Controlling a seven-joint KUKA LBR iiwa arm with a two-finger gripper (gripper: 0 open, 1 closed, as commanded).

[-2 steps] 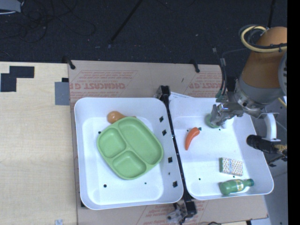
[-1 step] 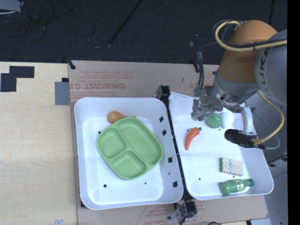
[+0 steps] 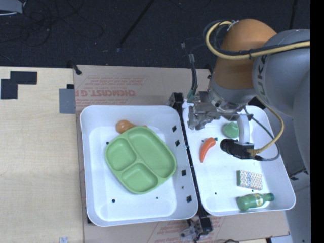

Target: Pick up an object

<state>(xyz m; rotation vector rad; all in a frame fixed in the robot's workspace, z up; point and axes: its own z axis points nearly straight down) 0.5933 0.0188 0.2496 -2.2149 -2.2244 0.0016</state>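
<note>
Okay, pincer [image 3: 201,119] hovers at right bin's [image 3: 283,196] upper left; you can't tell its state. Orange pepper [image 3: 206,149] lies just below it: light, smooth, curved. Take it across thick middle.

Cardboard sheet [image 3: 116,87] — under white bins [image 3: 86,161]

The round orange ball [image 3: 123,126] is half hidden behind the green plastic plate with three parts [image 3: 140,159], the pale green lump [image 3: 231,130] sits partly behind the grey robot arm [image 3: 283,80], which the right edge cuts off, and the pattern on the small flat packet [image 3: 250,179] is too tiny to make out.
</note>
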